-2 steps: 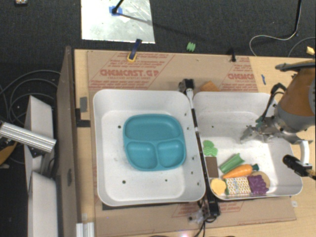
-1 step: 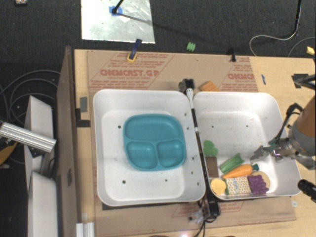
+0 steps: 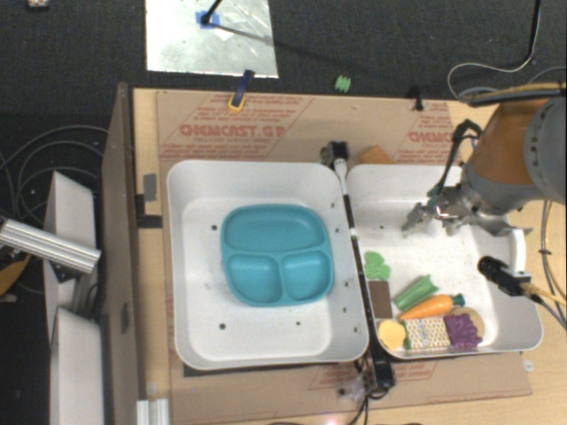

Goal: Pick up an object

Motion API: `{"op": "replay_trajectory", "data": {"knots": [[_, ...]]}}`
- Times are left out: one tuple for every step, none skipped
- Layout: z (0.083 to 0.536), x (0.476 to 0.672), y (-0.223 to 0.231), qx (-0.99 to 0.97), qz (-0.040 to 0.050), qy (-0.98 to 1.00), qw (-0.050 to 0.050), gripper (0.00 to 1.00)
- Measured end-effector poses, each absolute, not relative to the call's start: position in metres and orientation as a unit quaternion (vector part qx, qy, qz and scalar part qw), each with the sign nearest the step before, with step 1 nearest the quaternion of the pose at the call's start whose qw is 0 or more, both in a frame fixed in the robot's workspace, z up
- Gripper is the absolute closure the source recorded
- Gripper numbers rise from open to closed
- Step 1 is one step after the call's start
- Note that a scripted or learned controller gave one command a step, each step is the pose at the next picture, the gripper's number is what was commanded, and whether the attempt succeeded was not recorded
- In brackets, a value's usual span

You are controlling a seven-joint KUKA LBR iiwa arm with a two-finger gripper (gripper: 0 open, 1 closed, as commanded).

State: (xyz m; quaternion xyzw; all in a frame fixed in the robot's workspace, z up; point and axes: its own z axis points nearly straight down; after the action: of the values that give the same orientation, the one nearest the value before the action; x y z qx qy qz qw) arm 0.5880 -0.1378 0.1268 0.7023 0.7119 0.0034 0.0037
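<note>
The grey arm [image 3: 523, 162], with its orange band, reaches in from the right over the upper part of the right white bin [image 3: 390, 189]. Its claw [image 3: 432, 212] hangs above the bare bin floor near the bin's back half, with the two fingers splayed apart and nothing between them, so it is released and grasps no object.

The pickable things lie clustered in the near corner of the right bin, well apart from the claw. A small green leafy toy [image 3: 376, 264] sits by the divider between the bins. Just below it a brown rectangular block [image 3: 380, 297] lies along the bin's left wall. A green pod-shaped toy [image 3: 415, 290] lies tilted beside an orange carrot [image 3: 431, 307], the two touching or nearly so. Along the front wall sit a yellow round piece [image 3: 391, 333], a speckled rectangular block [image 3: 425, 333] and a purple bunch of grapes [image 3: 462, 328], close together in a row.

The left white bin [image 3: 190, 237] holds a teal divided plate [image 3: 276, 253] with three compartments, lying flat near the bin's middle.

Both bins rest on a tabletop [image 3: 266, 127] covered by brown sheeting printed with red lettering. A black-tipped part [image 3: 500, 275] juts out over the right bin's outer rim. Beyond the tabletop, a silvery sheet [image 3: 211, 25] lies on the dark floor, and cables [image 3: 44, 162] loop at the left
</note>
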Motion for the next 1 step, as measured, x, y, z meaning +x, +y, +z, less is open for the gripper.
{"op": "replay_trajectory", "data": {"knots": [[0.1014, 0.5271, -0.1392, 0.707, -0.0011, 0.707, -0.002, 0.0]]}}
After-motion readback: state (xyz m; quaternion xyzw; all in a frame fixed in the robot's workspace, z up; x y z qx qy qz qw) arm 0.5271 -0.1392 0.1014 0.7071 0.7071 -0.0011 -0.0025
